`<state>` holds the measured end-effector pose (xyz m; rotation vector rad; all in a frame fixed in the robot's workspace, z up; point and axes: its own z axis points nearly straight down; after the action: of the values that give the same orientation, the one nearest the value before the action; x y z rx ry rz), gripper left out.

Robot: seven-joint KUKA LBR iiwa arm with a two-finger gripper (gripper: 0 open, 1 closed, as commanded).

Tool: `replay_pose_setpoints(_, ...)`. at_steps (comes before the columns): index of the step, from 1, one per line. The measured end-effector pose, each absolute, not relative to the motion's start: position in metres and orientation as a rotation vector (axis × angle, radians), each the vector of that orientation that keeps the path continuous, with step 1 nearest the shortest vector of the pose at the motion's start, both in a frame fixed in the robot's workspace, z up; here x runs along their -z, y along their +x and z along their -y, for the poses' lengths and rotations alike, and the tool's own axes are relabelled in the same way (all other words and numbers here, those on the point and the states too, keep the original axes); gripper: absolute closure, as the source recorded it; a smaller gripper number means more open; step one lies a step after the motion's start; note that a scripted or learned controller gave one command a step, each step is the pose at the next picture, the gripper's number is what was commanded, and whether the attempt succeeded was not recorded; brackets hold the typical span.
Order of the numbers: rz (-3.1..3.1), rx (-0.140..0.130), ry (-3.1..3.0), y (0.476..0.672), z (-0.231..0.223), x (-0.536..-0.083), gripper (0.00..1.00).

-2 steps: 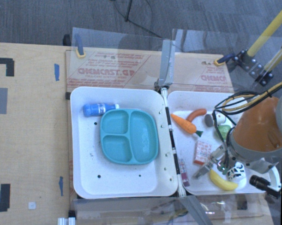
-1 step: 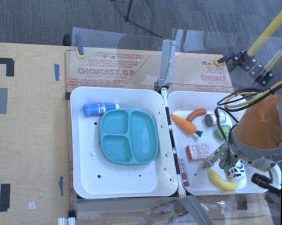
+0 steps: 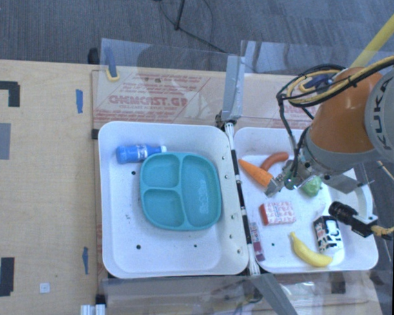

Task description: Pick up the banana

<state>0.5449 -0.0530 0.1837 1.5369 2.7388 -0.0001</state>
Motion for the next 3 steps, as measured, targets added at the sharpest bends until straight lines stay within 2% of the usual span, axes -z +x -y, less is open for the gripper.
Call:
replay_pose_setpoints(1, -2.740, 0.001, 1.536, 0.545, 0.053, -0.184, 0.00)
replay_pose_setpoints(2, -2.830, 0.001, 1.369, 0.482, 0.124, -0.200, 0.00)
replay_pose_setpoints(3, -2.953, -0.001, 1.012, 0.485, 0.132, -0.092, 0.00)
